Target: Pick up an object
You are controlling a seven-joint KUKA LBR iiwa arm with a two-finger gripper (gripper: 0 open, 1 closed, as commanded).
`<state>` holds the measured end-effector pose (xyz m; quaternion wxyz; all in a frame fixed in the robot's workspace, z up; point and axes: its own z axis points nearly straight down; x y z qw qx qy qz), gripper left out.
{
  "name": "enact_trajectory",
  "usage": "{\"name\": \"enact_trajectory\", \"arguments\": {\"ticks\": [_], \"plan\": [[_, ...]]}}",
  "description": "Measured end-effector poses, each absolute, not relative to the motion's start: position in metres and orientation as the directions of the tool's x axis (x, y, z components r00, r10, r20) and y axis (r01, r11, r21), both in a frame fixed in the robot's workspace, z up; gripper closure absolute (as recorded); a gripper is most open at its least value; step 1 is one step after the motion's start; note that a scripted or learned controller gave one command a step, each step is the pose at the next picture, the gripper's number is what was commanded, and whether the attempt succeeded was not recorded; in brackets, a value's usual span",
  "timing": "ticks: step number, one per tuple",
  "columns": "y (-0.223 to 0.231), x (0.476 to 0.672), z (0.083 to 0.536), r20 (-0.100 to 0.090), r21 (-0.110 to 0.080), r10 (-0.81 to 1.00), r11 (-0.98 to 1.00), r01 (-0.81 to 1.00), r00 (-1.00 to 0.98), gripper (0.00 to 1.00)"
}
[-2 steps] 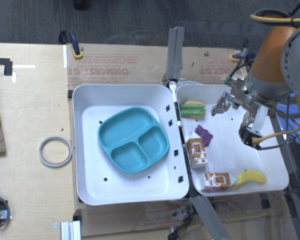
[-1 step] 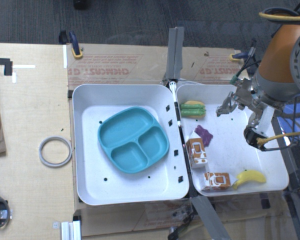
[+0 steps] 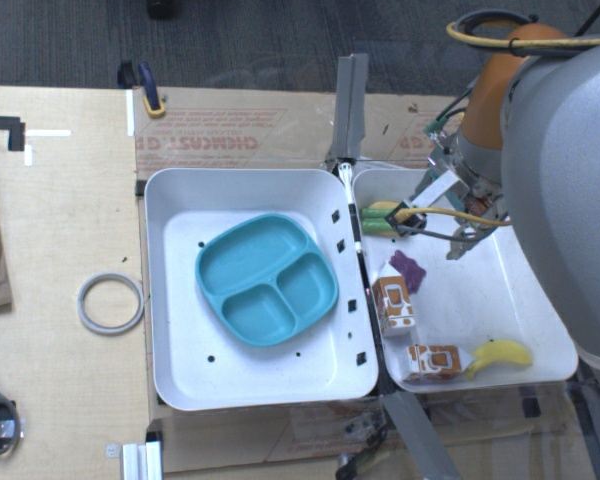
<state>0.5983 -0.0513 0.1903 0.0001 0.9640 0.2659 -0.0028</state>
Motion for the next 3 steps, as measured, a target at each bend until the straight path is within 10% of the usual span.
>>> {"name": "enact_trajectory", "arguments": {"ticks": [1, 2, 3], "plan": [[-0.0514, 0.5982, 0.1901, -0.006, -0.002, 0.512, -0.859, 0.512, 0.859, 0.0], [-0.0514, 0.5978, 0.1978, -0.011, -0.003, 0.517, -0.856, 0.517, 0.856, 1.0], [-0.0517, 0.5977, 0.1976, -0.011, -0.003, 0.516, -0.857, 0.516, 0.857, 0.0]]}}
